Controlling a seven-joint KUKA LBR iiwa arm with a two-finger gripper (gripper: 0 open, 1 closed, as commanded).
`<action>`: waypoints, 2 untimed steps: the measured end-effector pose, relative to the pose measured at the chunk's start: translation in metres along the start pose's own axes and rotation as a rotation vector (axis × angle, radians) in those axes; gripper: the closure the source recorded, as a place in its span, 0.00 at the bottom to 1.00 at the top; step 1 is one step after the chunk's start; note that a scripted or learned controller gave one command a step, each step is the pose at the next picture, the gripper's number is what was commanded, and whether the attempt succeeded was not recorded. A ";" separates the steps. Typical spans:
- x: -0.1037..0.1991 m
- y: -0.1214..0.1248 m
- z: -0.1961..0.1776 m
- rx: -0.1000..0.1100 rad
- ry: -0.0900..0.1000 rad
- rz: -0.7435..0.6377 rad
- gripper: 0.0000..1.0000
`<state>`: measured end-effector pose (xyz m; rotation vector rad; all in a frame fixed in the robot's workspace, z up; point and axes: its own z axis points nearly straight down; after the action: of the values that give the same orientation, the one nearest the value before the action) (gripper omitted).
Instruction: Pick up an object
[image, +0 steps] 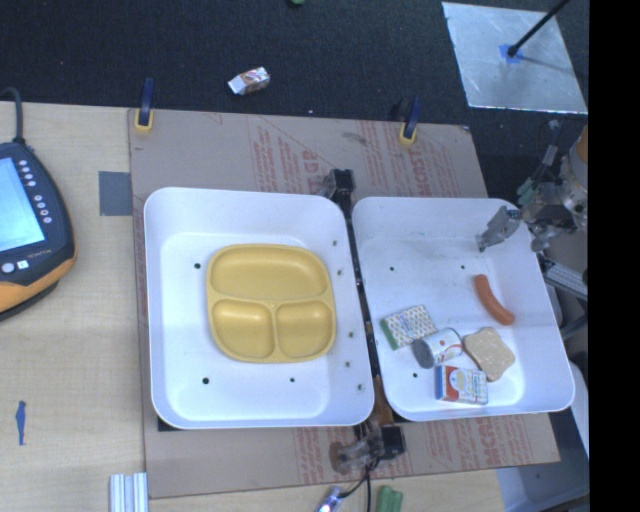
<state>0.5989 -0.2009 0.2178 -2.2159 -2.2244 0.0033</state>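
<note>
Small carton (461, 384) at right bin's (420, 225) front, gripper (497, 229) over far corner — finger spread unclear, seemingly empty.

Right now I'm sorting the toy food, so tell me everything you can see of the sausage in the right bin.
The sausage is a small orange-red link, smooth and glossy like plastic, with rounded ends and a slight curve. It lies flat on the floor of the right bin, slanting from upper left to lower right, near the bin's right wall. Nothing touches it; the slice of bread lies just below it, apart.
</note>
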 end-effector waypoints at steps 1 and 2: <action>-0.011 -0.004 0.105 0.002 0.000 -0.001 0.00; -0.011 -0.010 0.126 0.002 -0.001 -0.001 0.00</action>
<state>0.5887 -0.2115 0.0919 -2.2138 -2.2254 0.0062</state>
